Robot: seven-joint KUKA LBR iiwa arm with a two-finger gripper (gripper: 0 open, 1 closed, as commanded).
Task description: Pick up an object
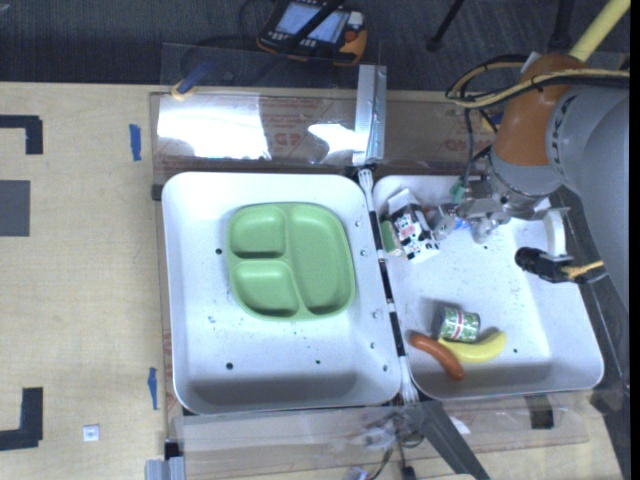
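Small white-and-black packet (408, 230) is seen in the upper left corner of the right bin (560, 368), tilted, close to the wall shared with the other bin. Gripper (472, 218) is positioned just right of it, upper middle of that bin, arm entering from the frame's right. Contact with the packet cannot be judged. How far the gripper is open cannot be told, and no hold on anything can be confirmed.

Lower in the same bin, a green-and-white can (458, 323) is lying on its side. A yellow banana (482, 348) is touching it from below, and a red-orange sausage (438, 355) lies just left of the banana.

Left bin (190, 348) is occupied by a green divided plate (291, 259), centre of frame. Both bins are carried by a pale wooden tabletop (80, 268). A handheld controller with a lit screen (308, 26) is seen at top centre, beyond the bins.
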